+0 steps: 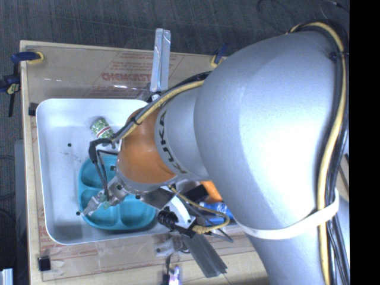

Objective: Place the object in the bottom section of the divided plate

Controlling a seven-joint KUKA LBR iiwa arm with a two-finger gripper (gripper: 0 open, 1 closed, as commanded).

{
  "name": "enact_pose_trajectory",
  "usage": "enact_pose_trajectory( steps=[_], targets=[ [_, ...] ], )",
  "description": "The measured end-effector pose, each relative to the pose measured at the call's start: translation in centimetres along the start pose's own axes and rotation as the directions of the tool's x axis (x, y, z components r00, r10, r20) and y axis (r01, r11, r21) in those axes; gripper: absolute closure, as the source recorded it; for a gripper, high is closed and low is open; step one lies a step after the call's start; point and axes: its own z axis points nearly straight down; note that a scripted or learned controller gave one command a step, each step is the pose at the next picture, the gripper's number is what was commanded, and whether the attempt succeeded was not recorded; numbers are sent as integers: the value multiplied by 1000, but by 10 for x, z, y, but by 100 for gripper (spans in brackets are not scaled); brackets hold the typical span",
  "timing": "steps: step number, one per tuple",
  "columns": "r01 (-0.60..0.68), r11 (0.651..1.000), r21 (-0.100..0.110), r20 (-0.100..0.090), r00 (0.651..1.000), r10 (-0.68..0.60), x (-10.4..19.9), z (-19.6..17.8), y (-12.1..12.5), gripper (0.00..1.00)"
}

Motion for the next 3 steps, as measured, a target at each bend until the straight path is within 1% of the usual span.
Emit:
enact_pose_trajectory(
  steps=[1, 2, 3],
  targets=[
    [-141, 990, -6, 9, 990, 141, 46, -3, 33, 0],
    [-498, 867, -29, 18, 867, 498, 65, -5, 55, 0],
    [-495, 868, -24, 23, 868, 496, 64, -11, 53, 100]
  ],
)
